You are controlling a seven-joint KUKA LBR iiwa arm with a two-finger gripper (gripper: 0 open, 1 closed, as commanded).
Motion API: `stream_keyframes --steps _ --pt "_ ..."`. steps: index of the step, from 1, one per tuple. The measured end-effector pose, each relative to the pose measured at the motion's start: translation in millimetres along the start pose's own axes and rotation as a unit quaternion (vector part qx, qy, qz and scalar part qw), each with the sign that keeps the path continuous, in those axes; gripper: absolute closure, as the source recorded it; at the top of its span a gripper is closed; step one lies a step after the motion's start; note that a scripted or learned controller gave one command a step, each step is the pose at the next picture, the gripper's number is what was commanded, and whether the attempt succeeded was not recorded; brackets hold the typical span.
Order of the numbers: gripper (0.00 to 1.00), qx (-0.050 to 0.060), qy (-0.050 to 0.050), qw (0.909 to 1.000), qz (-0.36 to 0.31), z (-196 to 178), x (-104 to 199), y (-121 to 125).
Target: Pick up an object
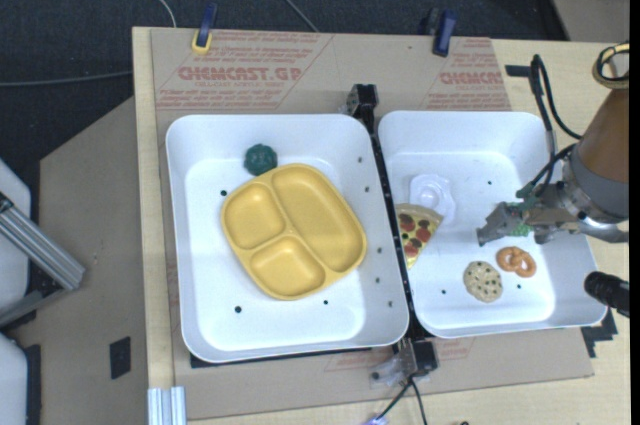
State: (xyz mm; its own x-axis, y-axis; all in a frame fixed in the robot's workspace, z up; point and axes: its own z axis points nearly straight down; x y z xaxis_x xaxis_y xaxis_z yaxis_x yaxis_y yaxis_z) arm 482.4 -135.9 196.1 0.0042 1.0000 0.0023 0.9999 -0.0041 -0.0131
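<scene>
Cookie [484, 281] first, nearest the camera in the right bin [470, 315], with the pretzel [516, 261] just beside it and a little farther in. My gripper [497, 227] hangs just above that pretzel, fingers parted and nothing between them, so I judge the pretzel to be the likeliest pick. Beyond it sit the pizza slice [415, 231] against the bin's left wall and a clear plastic piece [432, 195] (hard to make out on the white). Across the divider lie the yellow tray [292, 231] and, farthest, a small green lump [261, 158]. Risk as I see it: the pretzel lies flat and thin, so my fingers may scrape over it or nudge it into the cookie.
</scene>
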Motion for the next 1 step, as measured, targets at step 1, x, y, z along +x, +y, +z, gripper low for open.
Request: stream_keyframes --steps 1 --pt "0.0 -0.007 -0.001 1.0 -0.002 -6.0 0.3 3.0"
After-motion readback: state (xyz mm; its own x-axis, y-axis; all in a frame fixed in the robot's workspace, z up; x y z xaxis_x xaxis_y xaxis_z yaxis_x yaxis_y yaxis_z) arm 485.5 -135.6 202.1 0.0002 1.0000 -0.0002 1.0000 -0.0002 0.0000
